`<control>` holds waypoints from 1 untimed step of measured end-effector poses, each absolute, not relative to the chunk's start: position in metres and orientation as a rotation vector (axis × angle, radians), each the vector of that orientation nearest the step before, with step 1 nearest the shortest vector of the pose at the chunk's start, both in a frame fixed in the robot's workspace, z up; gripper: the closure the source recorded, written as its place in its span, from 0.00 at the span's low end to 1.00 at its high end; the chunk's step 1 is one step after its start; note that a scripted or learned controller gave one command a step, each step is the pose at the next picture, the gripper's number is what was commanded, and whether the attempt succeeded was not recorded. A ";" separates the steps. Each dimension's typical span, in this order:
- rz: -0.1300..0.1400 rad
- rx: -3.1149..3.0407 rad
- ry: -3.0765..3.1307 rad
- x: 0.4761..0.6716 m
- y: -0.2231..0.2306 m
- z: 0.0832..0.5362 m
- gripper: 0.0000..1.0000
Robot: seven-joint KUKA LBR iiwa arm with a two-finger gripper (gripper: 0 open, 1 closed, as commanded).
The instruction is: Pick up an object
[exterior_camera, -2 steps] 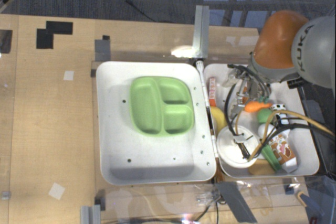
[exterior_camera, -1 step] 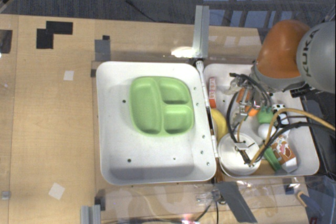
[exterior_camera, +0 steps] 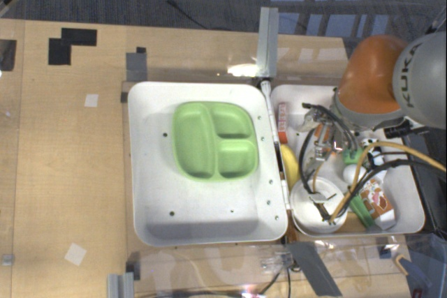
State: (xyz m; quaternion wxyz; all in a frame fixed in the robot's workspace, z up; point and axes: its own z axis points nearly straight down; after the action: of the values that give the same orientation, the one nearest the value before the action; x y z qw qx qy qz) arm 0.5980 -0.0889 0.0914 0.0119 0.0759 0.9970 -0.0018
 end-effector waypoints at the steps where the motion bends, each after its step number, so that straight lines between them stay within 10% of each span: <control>1: -0.004 0.153 3.104 0.590 -0.085 0.093 0.00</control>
State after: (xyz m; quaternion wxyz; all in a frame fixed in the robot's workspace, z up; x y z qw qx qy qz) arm 0.5901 -0.0854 0.0931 0.0171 0.0493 0.9986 -0.0013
